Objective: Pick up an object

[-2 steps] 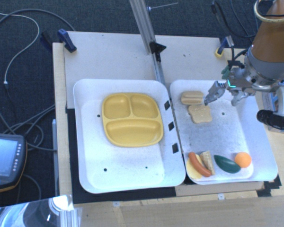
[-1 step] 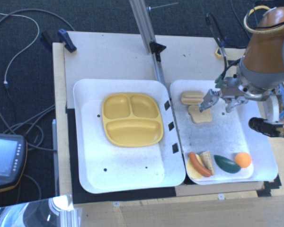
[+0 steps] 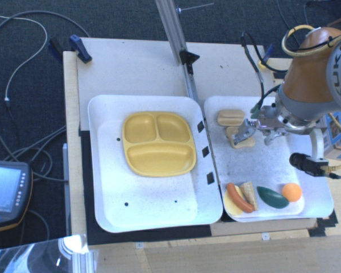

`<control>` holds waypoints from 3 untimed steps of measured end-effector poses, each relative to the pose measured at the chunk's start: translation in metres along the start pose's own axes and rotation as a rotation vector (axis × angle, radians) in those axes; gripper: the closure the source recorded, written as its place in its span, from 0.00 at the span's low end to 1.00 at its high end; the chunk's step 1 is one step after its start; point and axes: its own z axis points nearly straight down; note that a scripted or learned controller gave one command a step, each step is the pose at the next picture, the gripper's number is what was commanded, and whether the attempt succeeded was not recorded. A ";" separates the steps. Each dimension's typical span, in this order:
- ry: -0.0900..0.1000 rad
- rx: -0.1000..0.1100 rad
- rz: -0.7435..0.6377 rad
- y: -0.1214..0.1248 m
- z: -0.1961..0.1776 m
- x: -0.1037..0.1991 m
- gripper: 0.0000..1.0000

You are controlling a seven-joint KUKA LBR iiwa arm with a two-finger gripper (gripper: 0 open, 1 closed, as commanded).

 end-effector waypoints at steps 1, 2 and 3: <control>0.001 0.001 0.000 -0.011 0.053 0.002 0.00; 0.000 -0.009 0.000 -0.009 0.039 0.002 1.00; -0.003 -0.016 -0.002 0.000 -0.023 0.000 1.00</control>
